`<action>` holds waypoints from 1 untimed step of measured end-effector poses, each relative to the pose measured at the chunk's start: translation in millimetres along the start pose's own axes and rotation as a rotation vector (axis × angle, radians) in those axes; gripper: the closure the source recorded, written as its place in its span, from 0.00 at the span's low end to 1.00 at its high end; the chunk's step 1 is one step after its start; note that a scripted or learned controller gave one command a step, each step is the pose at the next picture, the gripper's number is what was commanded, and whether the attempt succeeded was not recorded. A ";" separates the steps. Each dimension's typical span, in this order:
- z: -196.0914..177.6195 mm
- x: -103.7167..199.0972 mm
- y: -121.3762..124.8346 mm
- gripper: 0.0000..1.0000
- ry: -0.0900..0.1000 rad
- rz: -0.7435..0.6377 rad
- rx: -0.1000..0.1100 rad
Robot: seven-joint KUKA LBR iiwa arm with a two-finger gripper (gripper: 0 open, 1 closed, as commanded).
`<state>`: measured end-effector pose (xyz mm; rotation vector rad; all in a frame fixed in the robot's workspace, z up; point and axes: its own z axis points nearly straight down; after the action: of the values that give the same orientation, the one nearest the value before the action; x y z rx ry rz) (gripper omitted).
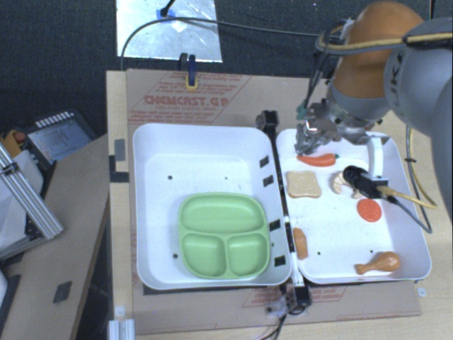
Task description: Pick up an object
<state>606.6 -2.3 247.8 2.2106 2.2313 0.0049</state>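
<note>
Nearest, at the front right corner of the right bin (333,241), lies a tan toy drumstick (379,263), and a small orange piece (300,243) rests against that bin's left wall. The left bin (152,144) holds a green divided plate (224,234) toward its front. Farther back in the right bin are a flat red disc (369,210), a pale slice of bread (304,184) and a small cream-coloured piece (337,184). Behind the bread, near the bin's back left corner, lies the red-orange sausage (316,159): slim, smooth, slightly curved, lying flat and crosswise. The end effector (309,142) hangs directly at the sausage's far side, over its left end. Whether it touches the sausage, and whether it is spread or pressed together, cannot be told. Both bins sit on the bench (233,91).
</note>
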 end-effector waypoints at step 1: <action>5.7 48.6 5.3 1.00 0.000 0.000 0.001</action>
<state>611.4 46.3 242.1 2.2113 2.2314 0.0044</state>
